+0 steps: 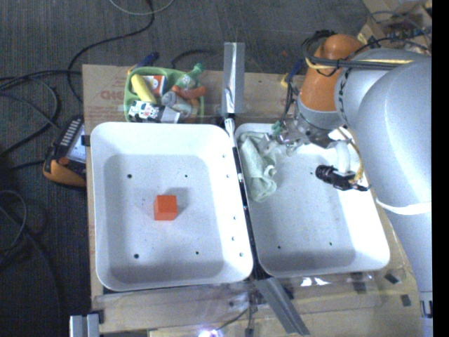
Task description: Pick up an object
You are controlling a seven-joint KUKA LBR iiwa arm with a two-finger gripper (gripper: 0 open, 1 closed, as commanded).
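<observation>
Arm enters from right of frame, end effector (284, 137) low at upper left of right bin (316, 244), over pale green cloth (258, 167) lying along bin's left wall. Grip state: cannot tell. Orange cube (165, 207) sits mid left bin (112, 258). Green basket (163, 93) of small items on worktop (102, 83), upper centre.

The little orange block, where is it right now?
The orange block sits alone near the middle of the left white bin, far across from the gripper, which is over the right bin by a pale crumpled cloth.
</observation>
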